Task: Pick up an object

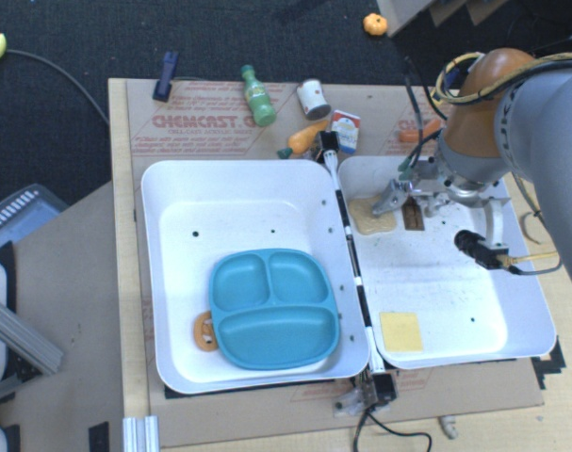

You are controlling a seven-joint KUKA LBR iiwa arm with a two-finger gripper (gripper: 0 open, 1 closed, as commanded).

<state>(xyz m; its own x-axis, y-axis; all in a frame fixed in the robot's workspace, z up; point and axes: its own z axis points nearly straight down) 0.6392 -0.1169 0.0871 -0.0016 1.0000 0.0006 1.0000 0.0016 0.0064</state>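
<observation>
Gripper [405, 199] low in right bin [512, 342], opening indiscernible | poised over tan slab [368, 217] | yellow square [400, 330] well apart

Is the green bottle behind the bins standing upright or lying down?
Lying down. The green bottle rests lengthwise on the board, its cap pointing away from the bins.

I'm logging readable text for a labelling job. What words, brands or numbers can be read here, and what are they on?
"CHEMCAST": red print on the board behind the bins; the smaller red lines around it are too blurred to read.
Carton: its label is too small to read.
Can and green bottle: no legible text.
</observation>
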